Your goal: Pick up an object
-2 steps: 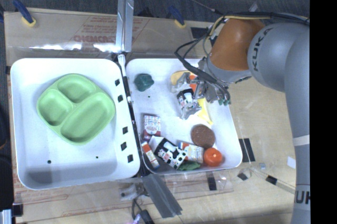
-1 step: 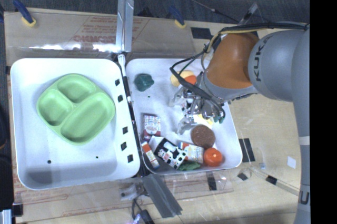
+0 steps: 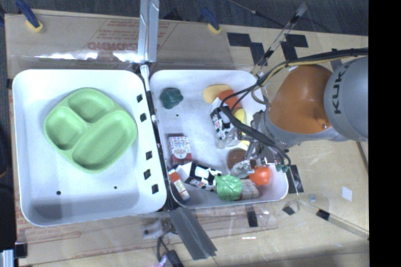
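The right bin [image 3: 188, 81] holds a clutter of small objects. Among them are a dark green lump [image 3: 170, 96], a yellow piece [image 3: 216, 92], a black-and-white spotted item [image 3: 220, 125], a red packet [image 3: 179, 146], a brown round object [image 3: 238, 159], a red-orange ball [image 3: 260, 176] and a light green object [image 3: 229, 187]. My gripper [image 3: 249, 148] reaches down into the right side of this bin, over the brown round object and beside the spotted item. The wrist and cables hide its tips.
The left bin [image 3: 37, 197] carries a green divided plate [image 3: 91, 128]. A metal post [image 3: 148, 27] stands at the back between the bins. A second spotted piece [image 3: 202, 175] and a small orange bottle [image 3: 177, 187] lie along the right bin's front wall.
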Tool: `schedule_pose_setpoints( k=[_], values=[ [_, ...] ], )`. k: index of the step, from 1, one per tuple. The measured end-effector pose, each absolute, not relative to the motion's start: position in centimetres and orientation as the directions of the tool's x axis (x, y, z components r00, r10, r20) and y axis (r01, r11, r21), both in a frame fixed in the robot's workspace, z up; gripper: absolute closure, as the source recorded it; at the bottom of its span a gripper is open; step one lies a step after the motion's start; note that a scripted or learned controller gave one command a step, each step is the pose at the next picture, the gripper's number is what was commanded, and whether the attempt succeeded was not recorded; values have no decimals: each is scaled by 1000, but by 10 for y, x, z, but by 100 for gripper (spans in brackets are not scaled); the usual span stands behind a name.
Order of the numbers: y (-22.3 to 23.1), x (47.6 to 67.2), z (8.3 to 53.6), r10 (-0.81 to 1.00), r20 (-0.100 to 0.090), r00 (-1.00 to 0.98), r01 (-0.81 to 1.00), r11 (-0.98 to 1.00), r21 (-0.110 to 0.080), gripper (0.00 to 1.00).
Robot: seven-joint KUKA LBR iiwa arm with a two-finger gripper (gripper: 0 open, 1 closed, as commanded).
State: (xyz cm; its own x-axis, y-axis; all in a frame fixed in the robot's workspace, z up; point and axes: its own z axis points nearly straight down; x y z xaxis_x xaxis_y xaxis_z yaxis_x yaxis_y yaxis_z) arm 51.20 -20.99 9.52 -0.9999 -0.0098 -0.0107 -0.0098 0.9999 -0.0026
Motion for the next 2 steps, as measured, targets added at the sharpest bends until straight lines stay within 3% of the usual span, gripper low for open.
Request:
schedule_pose_setpoints(
  k=[1,2],
  values=[
    [-208,514,106,-19,-13,-1000,-19,1000,-3,100],
    [-154,507,92,162,1,-987,162,987,2,100]
  ],
)
